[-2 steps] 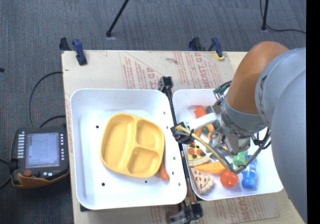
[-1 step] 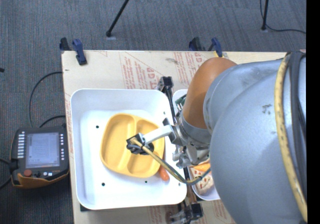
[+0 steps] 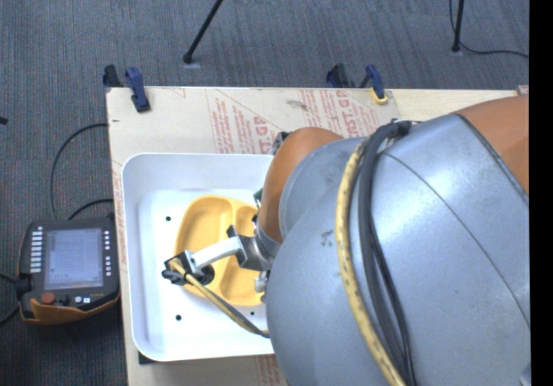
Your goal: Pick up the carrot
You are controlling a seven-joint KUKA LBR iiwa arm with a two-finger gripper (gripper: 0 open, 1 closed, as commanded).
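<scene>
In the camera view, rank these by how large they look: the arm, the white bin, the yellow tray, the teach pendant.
1. Arm, though its nearness to the camera inflates it.
2. White bin.
3. Yellow tray, partly hidden by the arm.
4. Teach pendant, close to the tray's visible part, so this last pair is unsure.

a robotics lab — teach pendant (image 3: 69,270), tripod legs (image 3: 216,6), clamped bench (image 3: 207,121).
</scene>
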